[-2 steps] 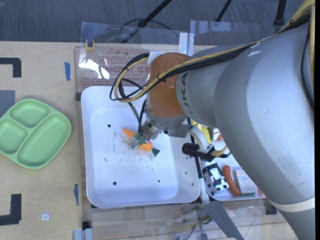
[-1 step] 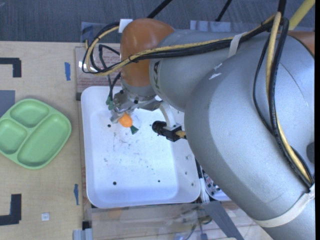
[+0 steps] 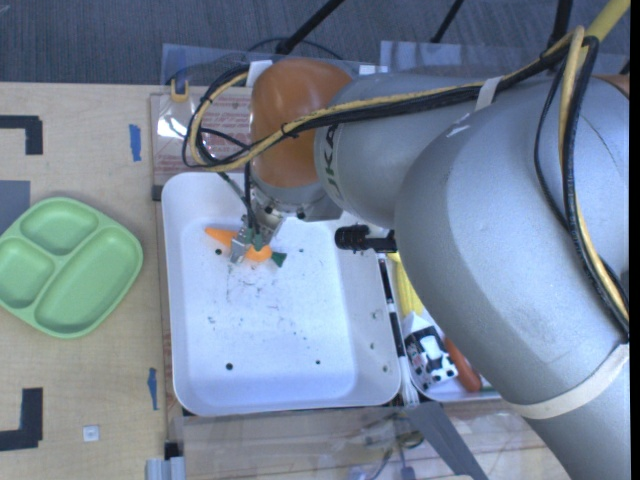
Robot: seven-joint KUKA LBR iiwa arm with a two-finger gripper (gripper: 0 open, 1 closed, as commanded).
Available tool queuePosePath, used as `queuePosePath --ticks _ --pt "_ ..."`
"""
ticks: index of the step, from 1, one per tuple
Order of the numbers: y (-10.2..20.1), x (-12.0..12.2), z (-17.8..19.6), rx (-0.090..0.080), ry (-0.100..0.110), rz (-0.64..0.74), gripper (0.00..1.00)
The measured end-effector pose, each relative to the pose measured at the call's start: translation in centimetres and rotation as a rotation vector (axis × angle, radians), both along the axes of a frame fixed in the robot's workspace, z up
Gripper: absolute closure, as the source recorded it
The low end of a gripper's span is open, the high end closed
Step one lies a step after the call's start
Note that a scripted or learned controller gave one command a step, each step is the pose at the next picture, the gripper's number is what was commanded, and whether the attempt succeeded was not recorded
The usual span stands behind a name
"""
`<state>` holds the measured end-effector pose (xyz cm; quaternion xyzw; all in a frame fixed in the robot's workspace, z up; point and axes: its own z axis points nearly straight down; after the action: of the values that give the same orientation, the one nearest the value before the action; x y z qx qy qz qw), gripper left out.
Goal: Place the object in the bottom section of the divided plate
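In the white bin (image 3: 300,368), an orange carrot (image 3: 238,243) lies under the gripper (image 3: 250,245), sticking out toward nine o'clock; finger spacing cannot be told.

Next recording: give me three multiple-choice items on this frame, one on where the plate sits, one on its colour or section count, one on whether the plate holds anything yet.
1. Where does the divided plate lie?
A. on the bench left of the white bin
B. inside the bin
C. under the arm

2. How many sections does the plate have?
A. two
B. three
C. four

3. What lies in the plate?
A. an orange object
B. a tool
C. nothing

Key: 1 A, it rests on the wood beside the bin. 2 B, two small sections and one long one show. 3 C, all sections are bare green; the orange object lies in the bin by the gripper.
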<state>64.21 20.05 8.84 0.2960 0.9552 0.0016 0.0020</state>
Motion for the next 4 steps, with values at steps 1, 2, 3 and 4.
queuePosePath --ticks 1,2,3,4 --pt "0.0 0.0 0.0 0.0 0.0 0.0 0.0" --pt "1.6 1.2 -0.1 -0.002 0.005 -0.24 0.0" --pt "2.6 1.0 1.1 0.009 0.011 -0.231 1.0" --pt "2.0 0.5 0.0 0.002 0.003 -0.64 1.0"
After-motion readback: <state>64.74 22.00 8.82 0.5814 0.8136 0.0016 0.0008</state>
